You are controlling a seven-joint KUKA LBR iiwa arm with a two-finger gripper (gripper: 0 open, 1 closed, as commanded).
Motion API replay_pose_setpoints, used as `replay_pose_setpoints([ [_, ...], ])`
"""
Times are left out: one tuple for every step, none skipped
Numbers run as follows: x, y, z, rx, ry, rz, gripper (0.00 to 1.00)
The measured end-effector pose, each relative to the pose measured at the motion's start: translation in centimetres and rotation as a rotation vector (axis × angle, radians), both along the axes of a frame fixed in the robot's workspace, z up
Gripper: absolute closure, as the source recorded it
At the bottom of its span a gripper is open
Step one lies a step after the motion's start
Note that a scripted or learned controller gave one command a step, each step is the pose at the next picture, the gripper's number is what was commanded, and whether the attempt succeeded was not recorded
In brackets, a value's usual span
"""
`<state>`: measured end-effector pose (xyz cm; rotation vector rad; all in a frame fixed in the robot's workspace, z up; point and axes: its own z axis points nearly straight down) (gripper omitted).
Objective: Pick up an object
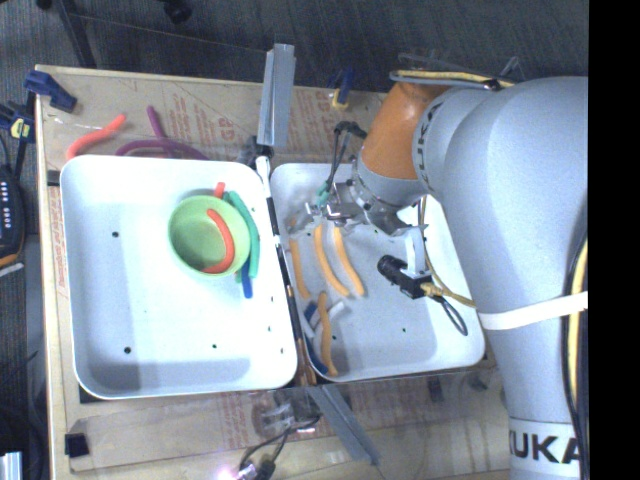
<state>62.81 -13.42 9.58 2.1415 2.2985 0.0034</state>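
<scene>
Noting the claw (pixel 332 204) at the upper left of the right bin (pixel 400 340), near orange-handled pliers (pixel 346 264); we cannot tell its opening or contact.

We see a green bowl (pixel 203 236) in the left bin (pixel 120 318) and the gripper (pixel 328 206) near orange-handled tools (pixel 340 260), perhaps pliers, in the right bin (pixel 405 338).

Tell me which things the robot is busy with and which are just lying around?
For the job: gripper; right bin; orange strips near the gripper.
Lying about: green bowl in the left bin; orange tool, purple cord and blue clamp on the bench.
</scene>
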Motion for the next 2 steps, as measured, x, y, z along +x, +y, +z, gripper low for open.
replay_pose_setpoints([
  [0.1,0.0,1.0,0.002,0.0,0.001,1.0],
  [-2.9,11.9,9.6,0.0,0.005,-0.386,1.0],
])
